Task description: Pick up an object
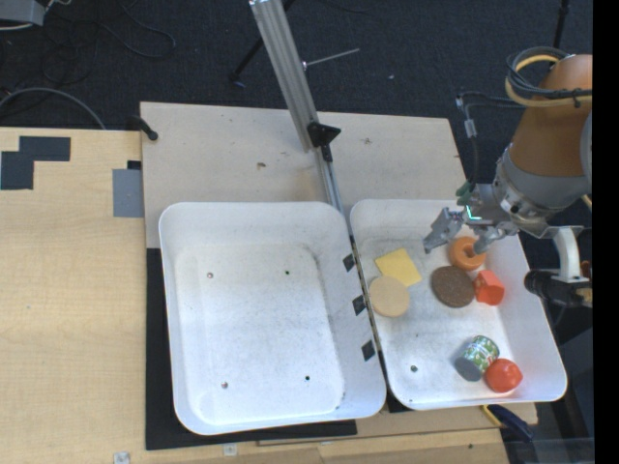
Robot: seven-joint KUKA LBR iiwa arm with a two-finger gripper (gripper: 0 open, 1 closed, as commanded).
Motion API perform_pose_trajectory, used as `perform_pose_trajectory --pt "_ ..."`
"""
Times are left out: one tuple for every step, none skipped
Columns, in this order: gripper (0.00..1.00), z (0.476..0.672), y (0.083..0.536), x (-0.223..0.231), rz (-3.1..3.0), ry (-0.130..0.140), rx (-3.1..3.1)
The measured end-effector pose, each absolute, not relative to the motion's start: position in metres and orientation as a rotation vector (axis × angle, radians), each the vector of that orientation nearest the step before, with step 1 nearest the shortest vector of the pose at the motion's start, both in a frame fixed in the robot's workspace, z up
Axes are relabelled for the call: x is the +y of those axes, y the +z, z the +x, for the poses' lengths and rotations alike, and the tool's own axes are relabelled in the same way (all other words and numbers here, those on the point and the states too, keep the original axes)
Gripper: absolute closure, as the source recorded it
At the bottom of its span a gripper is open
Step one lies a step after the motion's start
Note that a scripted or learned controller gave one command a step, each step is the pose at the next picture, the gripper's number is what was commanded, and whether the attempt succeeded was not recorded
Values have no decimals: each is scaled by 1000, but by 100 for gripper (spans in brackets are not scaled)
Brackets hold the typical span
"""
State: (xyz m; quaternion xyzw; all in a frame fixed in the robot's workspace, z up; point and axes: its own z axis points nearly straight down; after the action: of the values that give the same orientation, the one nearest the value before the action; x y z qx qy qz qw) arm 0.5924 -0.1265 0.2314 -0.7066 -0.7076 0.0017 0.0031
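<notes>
My gripper [462, 234] hangs over the upper part of the right bin [542, 356], its fingers spread open with nothing between them. An orange ring [468, 253] lies just below and right of the fingertips. Beside the ring sit a brown disc [452, 286] and a small red-orange block [489, 289]. A yellow square slab [398, 266] and a tan round disc [389, 296] lie to the left of the gripper. Near the bin's front corner rest a green-grey can [477, 357] and a red ball [503, 375].
The left bin [184, 249] adjoins the right one, with black clips along the shared wall [358, 303]. A slanted aluminium bar [290, 75] rises behind the bins. Wooden bench surface [68, 298] extends to the left. Cables and a fitting [566, 283] sit right of the right bin.
</notes>
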Motion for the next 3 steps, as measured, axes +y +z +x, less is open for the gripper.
perform_pose_trajectory --pt "0 593 233 -127 -2220 2 -2219" --pt "0 595 188 -121 -2218 6 -2216" --pt "0 588 125 -118 -2216 9 -2215"
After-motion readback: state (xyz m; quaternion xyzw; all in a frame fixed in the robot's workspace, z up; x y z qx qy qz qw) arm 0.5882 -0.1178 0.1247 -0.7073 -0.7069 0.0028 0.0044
